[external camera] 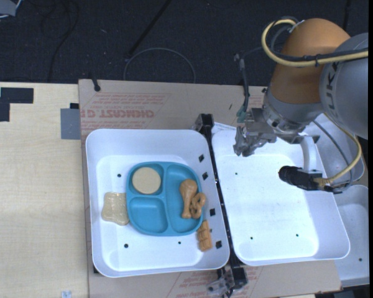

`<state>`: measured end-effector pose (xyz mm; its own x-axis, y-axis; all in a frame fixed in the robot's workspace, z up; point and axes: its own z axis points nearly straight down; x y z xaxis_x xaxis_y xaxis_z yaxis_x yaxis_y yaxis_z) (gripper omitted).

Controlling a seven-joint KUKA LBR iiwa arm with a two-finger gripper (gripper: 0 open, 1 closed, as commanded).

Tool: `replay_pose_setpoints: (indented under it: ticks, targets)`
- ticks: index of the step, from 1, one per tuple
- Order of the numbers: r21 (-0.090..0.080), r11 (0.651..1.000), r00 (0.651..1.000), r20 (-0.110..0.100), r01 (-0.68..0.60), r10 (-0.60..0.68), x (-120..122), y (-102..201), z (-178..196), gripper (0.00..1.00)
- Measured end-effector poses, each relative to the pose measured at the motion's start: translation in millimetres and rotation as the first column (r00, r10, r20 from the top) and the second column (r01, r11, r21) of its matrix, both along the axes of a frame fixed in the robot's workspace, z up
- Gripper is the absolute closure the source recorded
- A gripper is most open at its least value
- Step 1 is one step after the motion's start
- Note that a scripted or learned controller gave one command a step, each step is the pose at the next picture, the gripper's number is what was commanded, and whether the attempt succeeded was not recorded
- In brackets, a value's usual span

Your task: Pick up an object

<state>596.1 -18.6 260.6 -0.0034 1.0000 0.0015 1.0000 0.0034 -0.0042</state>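
Left bin (105, 148): a shallow white bin, the left of two that sit side by side on my bench. Everything I could pick lies in it.

Pale flat piece (115, 208): a beige, roughly square item on the bin floor, touching the left edge of the blue tray, toward the bin's left wall. It lies flat, so it looks like a low target with little to grip.

Blue tray (152, 216): a divided plate with three compartments, resting in the middle of the left bin. It keeps two items off the bin floor.

Round disc (145, 180): a tan, cookie-like disc in the tray's upper-left compartment.

Twisted piece (191, 198): a tan, pretzel-like shape in the tray's right compartment, lying lengthwise.

Small ridged piece (204, 235): an orange-brown item on the bin floor just beside the tray's lower-right corner, near the divider between the bins.

Right bin (280, 234): the white bin to the right; my arm reaches over it.

My gripper (244, 146): it hangs over the right bin's upper-left corner, near the divider. I cannot tell how it is set, and I see nothing in it.

Target relative to tool: every object lies to the left of and below my gripper, across the divider. I judge the twisted piece the nearest, though still apart from my tool.
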Motion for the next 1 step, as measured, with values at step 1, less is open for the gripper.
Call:
replay_pose_setpoints:
  ticks: [1]
  targets:
    - [0.000,1.000,1.000,0.001,-0.001,0.001,1.2,54.6,2.0,1.00]
